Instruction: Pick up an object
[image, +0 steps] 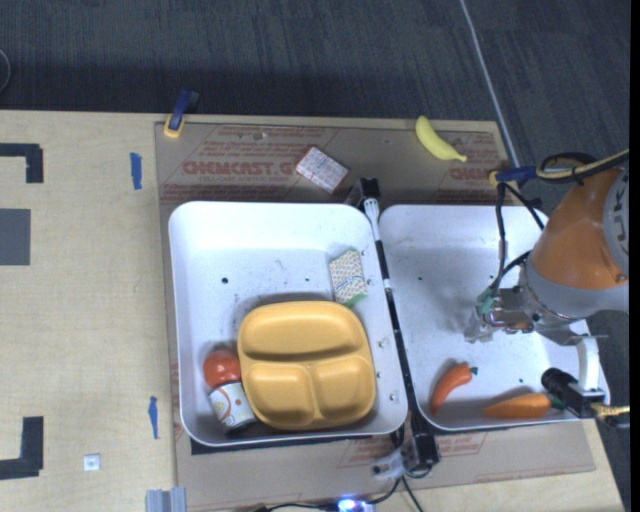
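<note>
Two shallow white bins are seen side by side on the surface, a left bin (190, 300) and a right bin (430, 250), divided by a dark strip along their shared rims. Four things are counted in the left bin: one yellow compartment tray (305, 362) lying toward the near edge, one red-topped small item (221, 368) and one white-and-orange cylinder (231, 404) touching each other at the near left corner just beside the tray, and one patterned packet (347, 275) near the right rim. Two things are counted in the right bin, both along its near edge: one orange-red pepper (451, 384) toward the near left corner and one orange carrot (518, 406) to its right, the two lying apart. The gripper (497, 318) is seen over the middle of the right bin, above and apart from both vegetables; whether the fingers are open or closed cannot be told, and nothing is seen held. A black part of the arm lies just beside the carrot's right end. Outside the bins, at the far edge of the surface, one yellow banana (438, 140) and one small patterned packet (321, 168) are seen.
</note>
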